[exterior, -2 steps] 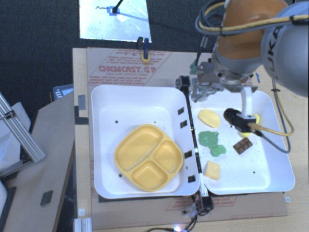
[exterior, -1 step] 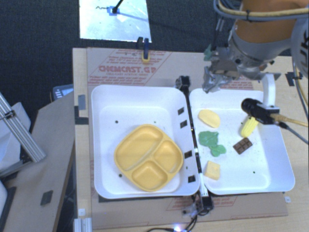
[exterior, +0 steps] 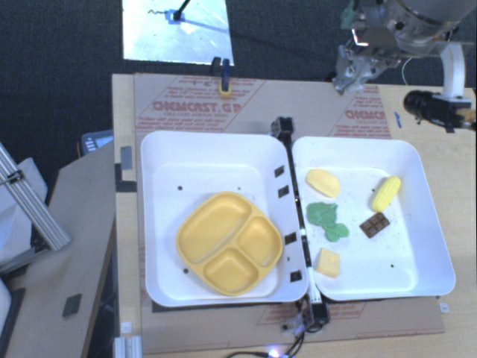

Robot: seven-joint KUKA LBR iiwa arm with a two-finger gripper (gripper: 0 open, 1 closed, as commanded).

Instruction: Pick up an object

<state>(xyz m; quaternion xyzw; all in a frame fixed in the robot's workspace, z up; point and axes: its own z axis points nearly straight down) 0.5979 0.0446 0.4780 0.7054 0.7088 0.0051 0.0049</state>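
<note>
The right bin (exterior: 425, 192) holds several food pieces. A pale yellow oval piece (exterior: 323, 183) lies at its upper left, a corn cob (exterior: 386, 192) at its upper right. A green leafy piece (exterior: 326, 218) sits at centre left, with a brown chocolate piece (exterior: 374, 224) to its right. A yellow cheese wedge (exterior: 327, 262) lies at the lower left. My gripper (exterior: 350, 77) hangs high above the bench, behind the right bin's back edge, well apart from all the pieces. Nothing shows between its fingers.
The left bin (exterior: 160, 162) holds a yellow divided tray (exterior: 229, 242). A black clip strip (exterior: 292, 200) runs down the seam between the bins. A shiny plate (exterior: 177, 19) lies on the dark floor behind the bench. A black fitting (exterior: 436, 109) sticks out at the right.
</note>
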